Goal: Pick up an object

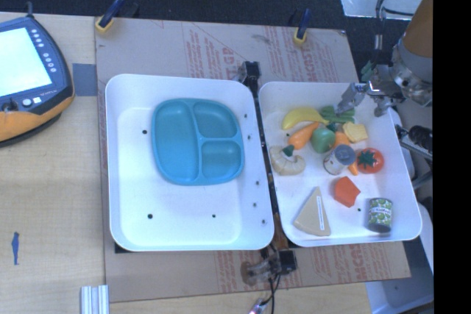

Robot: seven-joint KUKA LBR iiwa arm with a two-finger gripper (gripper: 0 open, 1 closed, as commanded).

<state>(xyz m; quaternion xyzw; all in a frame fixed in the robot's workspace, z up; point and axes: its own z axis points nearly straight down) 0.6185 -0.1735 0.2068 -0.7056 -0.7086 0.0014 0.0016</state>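
At 1 o'clock of right bin (409, 187), gripper (364, 101) hangs over toy food cluster, whether released or clenched we cannot tell; banana (303, 116), carrot (301, 134), tomato (369, 159) lie loose, likely heaped for random picks; blue tray (197, 140) fills left bin (132, 224)

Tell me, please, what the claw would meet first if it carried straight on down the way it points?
Probably the dark green leafy toy beside the yellow banana, just below the claw; depth is unclear.
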